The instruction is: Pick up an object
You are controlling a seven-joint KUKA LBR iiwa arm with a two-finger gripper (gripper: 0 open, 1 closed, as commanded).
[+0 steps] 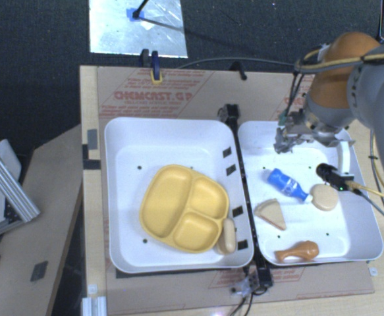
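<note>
Two shallow white bins sit side by side on the bench (178, 87), the left bin (122, 176) and the right bin (363, 236) meeting along a dark divider. Reaching in from the right, the grey arm (340, 78) with its orange band hangs over the far end of the right bin. A yellow divided tray (185, 208) lies tilted across the middle of the left bin. Low over the right bin's far left part is the pincer (289, 143), with nothing seen in its hold; how far it is open I cannot tell. Near it, toward the bin's middle, a blue bottle (287, 184) lies on its side. At the near edge of that bin lies a brown drumstick (297, 251), and between it and the bottle a tan wedge (271, 214). A round beige piece (324, 197) rests just right of the bottle's cap end. A small beige oval (228, 235) touches the tray's near right corner in the left bin
</note>
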